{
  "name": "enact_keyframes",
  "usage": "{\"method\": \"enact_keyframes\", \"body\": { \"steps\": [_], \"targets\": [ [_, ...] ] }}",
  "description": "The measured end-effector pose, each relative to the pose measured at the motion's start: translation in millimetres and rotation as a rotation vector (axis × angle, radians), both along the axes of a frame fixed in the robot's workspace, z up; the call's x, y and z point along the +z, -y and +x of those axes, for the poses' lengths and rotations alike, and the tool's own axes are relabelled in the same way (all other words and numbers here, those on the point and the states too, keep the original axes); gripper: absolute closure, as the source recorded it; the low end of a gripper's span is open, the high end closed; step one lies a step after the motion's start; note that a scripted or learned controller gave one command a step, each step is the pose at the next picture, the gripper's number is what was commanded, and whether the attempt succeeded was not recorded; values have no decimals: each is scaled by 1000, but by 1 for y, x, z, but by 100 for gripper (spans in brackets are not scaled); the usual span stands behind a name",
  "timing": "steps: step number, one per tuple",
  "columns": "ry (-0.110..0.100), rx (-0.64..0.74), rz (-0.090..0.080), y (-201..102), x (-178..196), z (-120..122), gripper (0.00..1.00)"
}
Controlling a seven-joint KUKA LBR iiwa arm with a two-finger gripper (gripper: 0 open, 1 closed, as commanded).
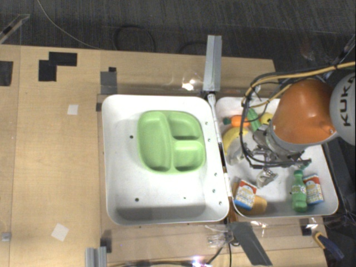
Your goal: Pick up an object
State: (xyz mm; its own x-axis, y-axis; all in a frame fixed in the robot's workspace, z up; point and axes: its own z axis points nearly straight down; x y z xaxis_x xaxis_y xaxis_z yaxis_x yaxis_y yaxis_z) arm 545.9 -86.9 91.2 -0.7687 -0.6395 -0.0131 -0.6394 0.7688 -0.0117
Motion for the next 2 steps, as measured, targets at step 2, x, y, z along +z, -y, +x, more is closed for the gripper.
{"method": "enact_keyframes", "body": {
  "steps": [2],
  "targets": [
    [5, -31, 2, -14, 135, 112, 100]
  ]
}}
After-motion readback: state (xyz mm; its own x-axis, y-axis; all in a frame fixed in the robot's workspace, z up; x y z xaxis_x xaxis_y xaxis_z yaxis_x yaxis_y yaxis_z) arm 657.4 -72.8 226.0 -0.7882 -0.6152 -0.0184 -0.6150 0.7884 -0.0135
